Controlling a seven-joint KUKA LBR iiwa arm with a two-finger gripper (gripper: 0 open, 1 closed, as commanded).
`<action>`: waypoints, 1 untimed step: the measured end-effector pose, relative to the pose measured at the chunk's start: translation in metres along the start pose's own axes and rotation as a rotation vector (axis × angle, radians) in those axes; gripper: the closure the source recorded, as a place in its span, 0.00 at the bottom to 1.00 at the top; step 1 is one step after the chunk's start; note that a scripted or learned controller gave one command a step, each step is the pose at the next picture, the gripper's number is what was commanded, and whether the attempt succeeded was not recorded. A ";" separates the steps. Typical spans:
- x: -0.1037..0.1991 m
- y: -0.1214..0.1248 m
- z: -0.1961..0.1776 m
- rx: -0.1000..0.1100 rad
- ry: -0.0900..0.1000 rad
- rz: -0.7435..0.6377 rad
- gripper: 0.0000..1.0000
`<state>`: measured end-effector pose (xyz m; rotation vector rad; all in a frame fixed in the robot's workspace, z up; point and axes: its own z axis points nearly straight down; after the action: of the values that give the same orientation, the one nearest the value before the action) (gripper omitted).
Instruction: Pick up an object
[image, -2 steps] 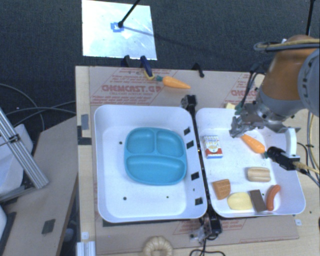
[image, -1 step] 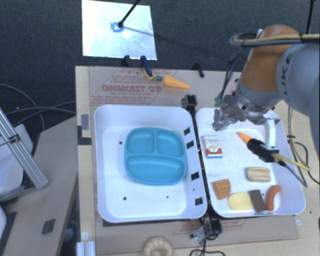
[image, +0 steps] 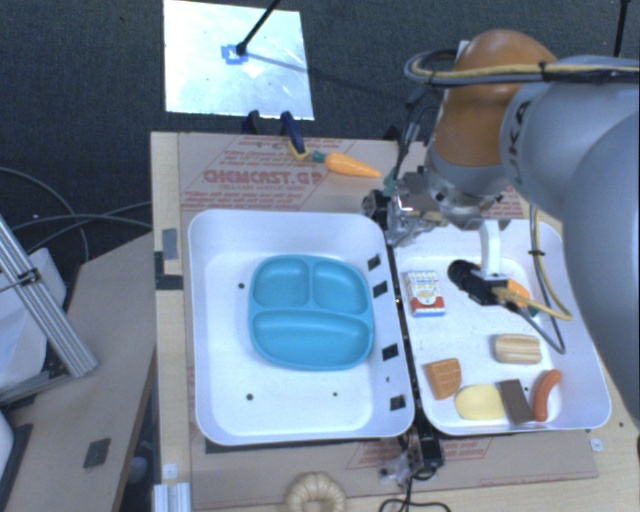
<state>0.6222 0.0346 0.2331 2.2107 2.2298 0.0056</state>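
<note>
In the camera view, the gripper (image: 397, 213) hung over the far inner corner of the right bin (image: 580, 370), just above the walls where it met the left bin (image: 215, 260). Whether it was open or closed could not be told, and nothing showed in its grasp. The likeliest target, a small carton (image: 425, 292), lay flat in the right bin, near the gripper and just beside those walls. A descent from there would probably strike the rim. The carton's closeness to the wall left little room on that side, so a grasp might slip. Its long axis ran roughly parallel to the walls, far to near, but which end led could not be told.
</note>
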 end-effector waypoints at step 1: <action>0.059 0.015 0.005 0.000 0.000 -0.001 1.00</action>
<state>0.6365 0.0938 0.2285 2.2103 2.2309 0.0054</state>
